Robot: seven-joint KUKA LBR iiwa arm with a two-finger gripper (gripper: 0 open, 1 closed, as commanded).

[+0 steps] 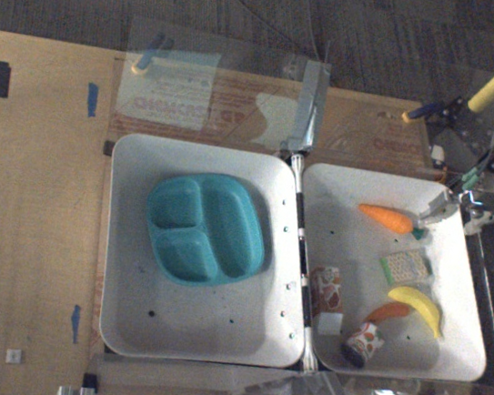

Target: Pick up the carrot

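Over the right bin (478, 314) my gripper (441, 208) hangs just beside the carrot's (386, 219) green end, I cannot tell its grip, teal plate (206, 228) in left bin (120, 247).

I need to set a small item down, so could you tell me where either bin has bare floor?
Left bin: bare strip in front of the teal plate. Right bin: open between carrot and carton; crowded around banana.
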